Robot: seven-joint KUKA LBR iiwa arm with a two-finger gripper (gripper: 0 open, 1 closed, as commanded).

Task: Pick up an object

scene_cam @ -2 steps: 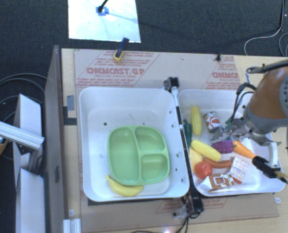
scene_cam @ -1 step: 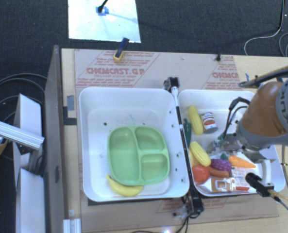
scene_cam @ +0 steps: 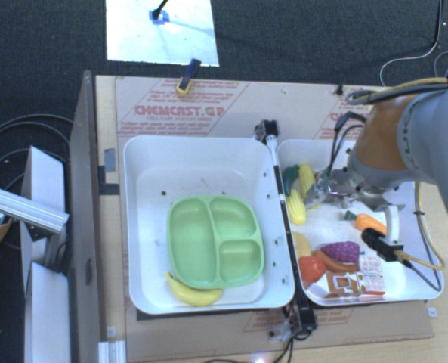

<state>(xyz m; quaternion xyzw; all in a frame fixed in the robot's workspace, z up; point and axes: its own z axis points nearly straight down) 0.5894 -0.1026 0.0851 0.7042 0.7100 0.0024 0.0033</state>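
Note:
My gripper [scene_cam: 324,190] is low over the back left part of the right bin [scene_cam: 412,290], and the grey arm [scene_cam: 405,138] reaches in from the right. Just left of the gripper lie a corn cob [scene_cam: 307,177], a dark green piece [scene_cam: 291,178] and a yellow piece [scene_cam: 297,207]. Toward the front of this bin are an orange carrot [scene_cam: 371,223], purple grapes [scene_cam: 341,251], a red tomato [scene_cam: 312,269] and a printed carton [scene_cam: 356,283]. I see nothing held in the gripper.
The left bin [scene_cam: 148,203] holds a green divided plate [scene_cam: 216,240] and a banana [scene_cam: 193,293] at its front edge. A black rail [scene_cam: 279,195] runs between the two bins. Cables [scene_cam: 420,255] hang over the right bin's right side.

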